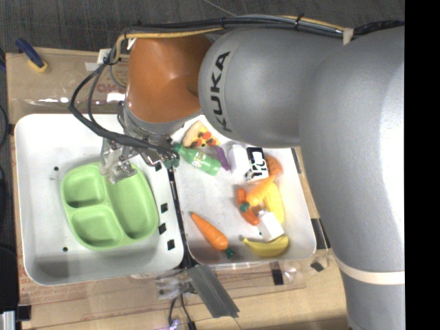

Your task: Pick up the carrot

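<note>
The carrot (210, 232) is orange with a small green tip and lies on the floor of the right bin (206, 198), near that bin's front left corner. My gripper (122, 166) hangs over the left bin (34, 184), above the upper right edge of the green divided plate (110, 203). It is well to the left of the carrot and apart from it. Nothing shows between its metal fingers (113, 162).
The right bin also holds a green bottle (199, 160), a pizza slice toy (199, 137), a purple item (221, 157), a white box with a black label (253, 163), orange and yellow toy food (265, 196) and a banana (267, 246). The arm's big grey body covers the bench's right side.
</note>
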Robot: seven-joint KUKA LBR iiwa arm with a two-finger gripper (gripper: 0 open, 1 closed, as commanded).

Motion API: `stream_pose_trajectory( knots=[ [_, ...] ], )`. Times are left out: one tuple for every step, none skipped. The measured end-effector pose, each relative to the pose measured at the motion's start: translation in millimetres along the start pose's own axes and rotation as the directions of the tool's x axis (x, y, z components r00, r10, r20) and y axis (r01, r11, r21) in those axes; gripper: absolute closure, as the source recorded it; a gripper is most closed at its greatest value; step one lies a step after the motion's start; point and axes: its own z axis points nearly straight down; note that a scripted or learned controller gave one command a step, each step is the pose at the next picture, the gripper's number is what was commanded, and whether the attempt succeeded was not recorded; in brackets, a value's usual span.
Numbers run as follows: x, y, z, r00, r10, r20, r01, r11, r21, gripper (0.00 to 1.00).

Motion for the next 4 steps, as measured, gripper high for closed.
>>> stream_pose_trajectory(
  knots=[
    [-34, 48, 79, 0.986, -0.166, -0.005, 0.166, 0.986, -0.001, 1.0],
    [35, 11, -68, 0.907, -0.422, 0.005, 0.422, 0.907, 0.007, 1.0],
    [92, -135, -21, 0.815, -0.579, -0.006, 0.579, 0.815, -0.003, 1.0],
    [97, -253, 26, 0.913, -0.408, -0.004, 0.408, 0.913, -0.001, 1.0]
  ],
)
